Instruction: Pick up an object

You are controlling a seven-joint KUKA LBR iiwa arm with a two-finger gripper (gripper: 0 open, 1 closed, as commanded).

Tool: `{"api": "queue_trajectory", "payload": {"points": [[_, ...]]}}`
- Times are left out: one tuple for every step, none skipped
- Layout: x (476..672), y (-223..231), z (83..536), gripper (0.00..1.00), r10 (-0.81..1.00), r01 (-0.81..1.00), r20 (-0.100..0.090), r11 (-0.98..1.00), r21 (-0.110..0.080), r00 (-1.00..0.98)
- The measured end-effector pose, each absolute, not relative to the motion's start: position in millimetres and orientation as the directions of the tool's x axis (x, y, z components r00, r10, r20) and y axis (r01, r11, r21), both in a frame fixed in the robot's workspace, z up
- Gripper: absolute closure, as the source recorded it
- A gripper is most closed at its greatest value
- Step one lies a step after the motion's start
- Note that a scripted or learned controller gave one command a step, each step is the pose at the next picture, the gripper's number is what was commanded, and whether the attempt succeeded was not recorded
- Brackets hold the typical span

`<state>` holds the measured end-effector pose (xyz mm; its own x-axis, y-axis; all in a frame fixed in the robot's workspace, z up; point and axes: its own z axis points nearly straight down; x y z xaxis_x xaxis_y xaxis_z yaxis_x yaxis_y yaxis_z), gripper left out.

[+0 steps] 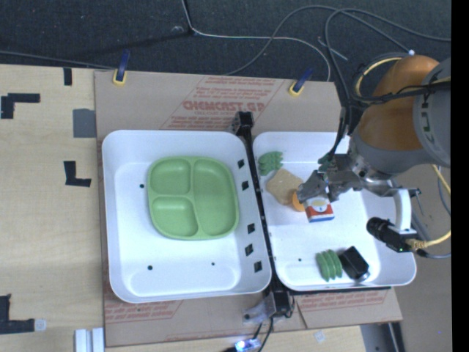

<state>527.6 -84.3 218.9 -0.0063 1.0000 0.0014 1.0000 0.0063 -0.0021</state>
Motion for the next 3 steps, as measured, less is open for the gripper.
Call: {"api": "queue_trajectory", "payload": {"points": [[545.6,-26.5,211.1,1.0,1.0,1.0,0.002,0.007,-0.002,-0.007],[558.4,20.5,205.3,1.0,1.0,1.0,0.001,0.006,-0.002,-0.006],[581.5,73.5,200.1,1.0,1.0,1.0,0.001,0.007,-0.001,-0.007]]}}
